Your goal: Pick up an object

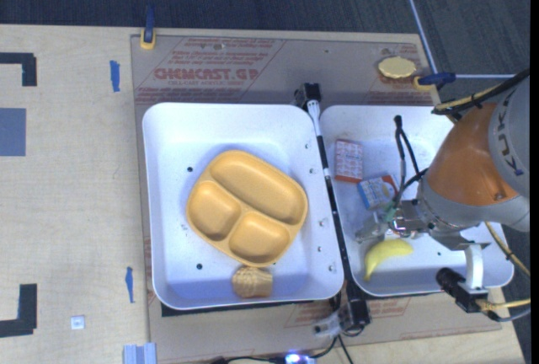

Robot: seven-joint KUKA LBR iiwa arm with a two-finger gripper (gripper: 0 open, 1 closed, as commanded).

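In the right bin (421, 271) a yellow banana (386, 256) lies near the front wall. My gripper (386, 224) hangs low just above and behind the banana, at the end of the grey arm with its orange band (472, 168). The arm's body hides how the gripper stands. Behind the gripper lie a small blue and orange packet (374, 189) and a red and white packet (349, 159). Nothing shows held in the gripper.
The left bin (160, 185) holds a yellow divided plate (246, 206) and a tan ridged cone (252, 281) at its front. A black rail (324, 177) separates the bins. A yellow disc (397, 67) lies on the board behind the right bin. Black cables (402, 153) trail from the wrist.
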